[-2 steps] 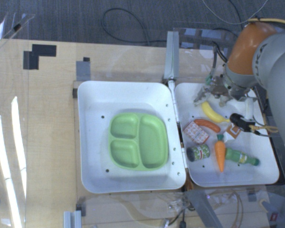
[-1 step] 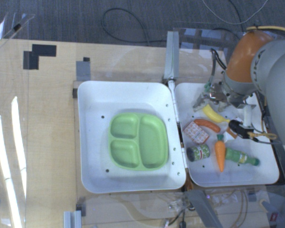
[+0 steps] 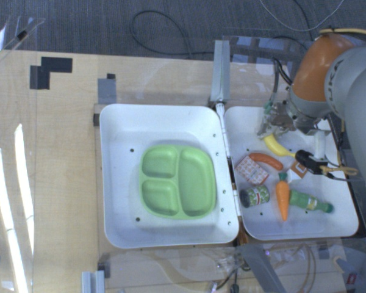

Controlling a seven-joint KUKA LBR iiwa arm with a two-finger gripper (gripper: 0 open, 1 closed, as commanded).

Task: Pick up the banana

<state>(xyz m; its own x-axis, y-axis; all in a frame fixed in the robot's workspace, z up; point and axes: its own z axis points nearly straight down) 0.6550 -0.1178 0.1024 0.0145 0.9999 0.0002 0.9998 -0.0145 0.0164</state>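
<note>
Nearest, a green glass bottle [image 3: 310, 202] lies beside a carrot. Farther back, the gripper [image 3: 273, 126] is poised over the curved yellow banana [image 3: 277, 145], for grasping; its opening cannot be told.

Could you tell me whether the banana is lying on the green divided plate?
No, the banana lies in the right bin beside the hot dog, while the green divided plate sits in the left bin.
</note>
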